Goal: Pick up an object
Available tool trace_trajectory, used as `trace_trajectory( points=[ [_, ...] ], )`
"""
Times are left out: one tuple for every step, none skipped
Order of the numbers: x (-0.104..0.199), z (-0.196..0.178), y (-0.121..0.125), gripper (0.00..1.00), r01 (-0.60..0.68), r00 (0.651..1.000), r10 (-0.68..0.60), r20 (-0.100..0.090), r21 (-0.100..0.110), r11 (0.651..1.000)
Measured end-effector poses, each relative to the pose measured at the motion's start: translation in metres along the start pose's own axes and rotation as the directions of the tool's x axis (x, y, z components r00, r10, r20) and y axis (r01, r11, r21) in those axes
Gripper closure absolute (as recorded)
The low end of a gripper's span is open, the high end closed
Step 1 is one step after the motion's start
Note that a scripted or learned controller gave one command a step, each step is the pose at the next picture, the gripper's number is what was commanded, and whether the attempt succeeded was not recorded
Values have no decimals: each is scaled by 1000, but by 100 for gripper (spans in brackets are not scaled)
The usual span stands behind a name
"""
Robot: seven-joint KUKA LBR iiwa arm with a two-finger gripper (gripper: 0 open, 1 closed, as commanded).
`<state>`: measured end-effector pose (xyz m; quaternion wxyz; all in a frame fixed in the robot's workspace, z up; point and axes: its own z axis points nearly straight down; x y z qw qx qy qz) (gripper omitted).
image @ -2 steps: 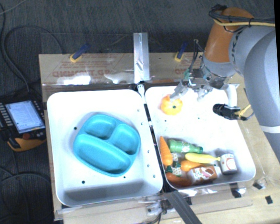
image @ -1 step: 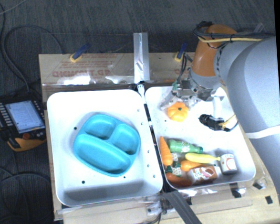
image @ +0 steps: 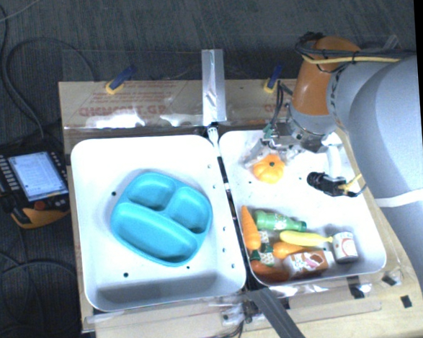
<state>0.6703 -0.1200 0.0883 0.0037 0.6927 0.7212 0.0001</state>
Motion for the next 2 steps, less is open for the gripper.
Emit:
trace_trajectory(
  points=[
    [0,-10,1,100,2,1000,-2,2,-1,1000],
    [84,-95,-19,100,12,1000,-12,-5,7,1000]
  ],
)
